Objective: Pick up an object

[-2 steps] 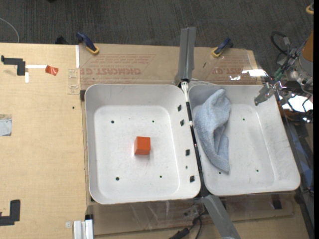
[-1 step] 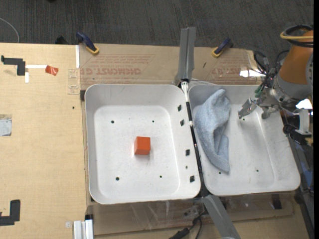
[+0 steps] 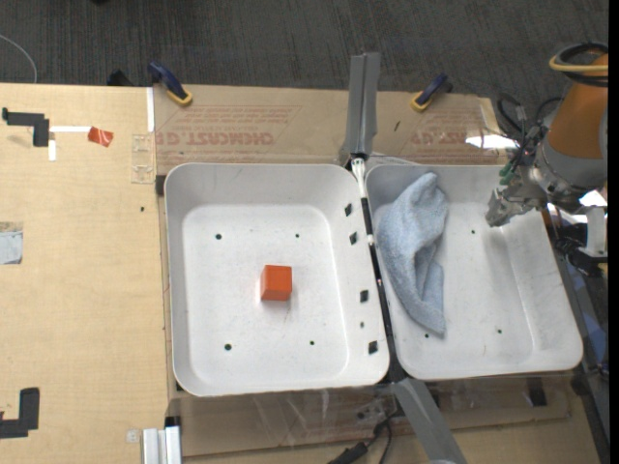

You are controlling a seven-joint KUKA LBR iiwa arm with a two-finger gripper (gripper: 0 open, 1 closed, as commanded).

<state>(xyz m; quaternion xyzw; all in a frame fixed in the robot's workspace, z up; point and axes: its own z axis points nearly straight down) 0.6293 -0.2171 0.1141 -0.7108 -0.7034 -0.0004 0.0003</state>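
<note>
Gripper (image 3: pixel 503 206) first: from my seat I see it low at the upper right of the right-hand shallow white plastic bin (image 3: pixel 522 346), hanging from the grey arm with its orange band (image 3: pixel 580 114). It is small and dark against the bin wall, and I cannot tell how it stands, so I will not guess; nothing shows between its tips that I could call a held object.

Two candidates lie in reach. A crumpled pale blue-grey cloth towel (image 3: pixel 416 249) is draped along the left side of that same bin, its upper end bunched near the divider between the bins, its lower end tapering toward the bin's middle. It sits well apart from the gripper, with bare white floor between them. A small orange-red cube (image 3: pixel 277 283) rests alone near the middle of the left-hand white bin (image 3: pixel 193 356), far from any wall, which should leave room to approach it from above.

My judgement: the pick is not yet begun. The cloth is nearer, but soft folds may slip; the cube is firmer but means crossing the divider. The cardboard-covered tabletop (image 3: pixel 77 288) to the left carries nothing for the task.
</note>
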